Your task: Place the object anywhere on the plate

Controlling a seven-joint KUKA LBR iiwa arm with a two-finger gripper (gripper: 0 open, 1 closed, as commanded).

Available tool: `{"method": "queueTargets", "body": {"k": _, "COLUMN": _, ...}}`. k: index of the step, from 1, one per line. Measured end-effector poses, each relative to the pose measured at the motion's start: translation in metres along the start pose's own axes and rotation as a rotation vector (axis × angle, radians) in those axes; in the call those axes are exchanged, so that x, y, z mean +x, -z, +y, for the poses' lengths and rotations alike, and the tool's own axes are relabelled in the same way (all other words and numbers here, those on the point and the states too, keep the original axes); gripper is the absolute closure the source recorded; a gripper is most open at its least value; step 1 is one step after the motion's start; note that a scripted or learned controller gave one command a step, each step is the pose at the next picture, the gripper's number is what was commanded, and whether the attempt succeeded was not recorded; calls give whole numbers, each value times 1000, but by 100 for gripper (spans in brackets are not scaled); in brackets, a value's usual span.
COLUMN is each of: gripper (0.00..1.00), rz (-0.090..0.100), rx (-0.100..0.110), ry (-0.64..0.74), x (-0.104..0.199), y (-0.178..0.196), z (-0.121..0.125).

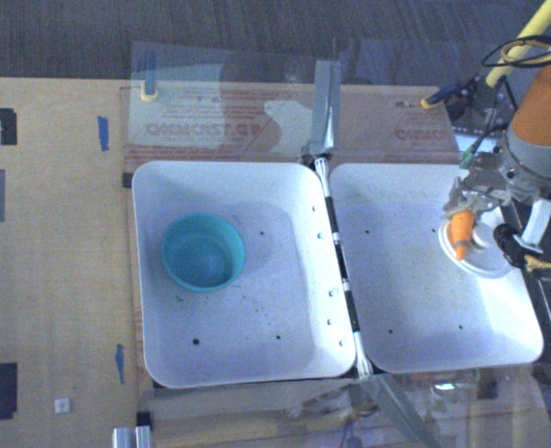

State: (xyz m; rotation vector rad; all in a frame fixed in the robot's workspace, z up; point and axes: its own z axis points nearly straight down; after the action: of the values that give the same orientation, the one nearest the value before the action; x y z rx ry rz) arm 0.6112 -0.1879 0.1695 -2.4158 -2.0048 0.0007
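Gripper [470,215] partly hides plate [481,261]; orange obj [459,231] below it.

The left bin [285,343] is wide open across its floor apart from the teal bowl [204,252] sitting left of centre, so there is free passage along its right half and its near edge. Between the 2 bins runs a raised divider rail [336,259], a ridge anything crossing over has to clear. In the right bin [397,325] the left and near parts lie bare, while its far right is crowded: the hand [470,211] hangs over the white plate [481,261] with an orange object [459,231] at its tip, cables [500,59] just behind.
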Motion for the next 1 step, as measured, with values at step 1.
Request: {"method": "queueTargets", "body": {"k": 1, "gripper": 100, "rz": 0, "rx": 3, "ry": 92, "x": 37, "y": 42, "z": -50}}
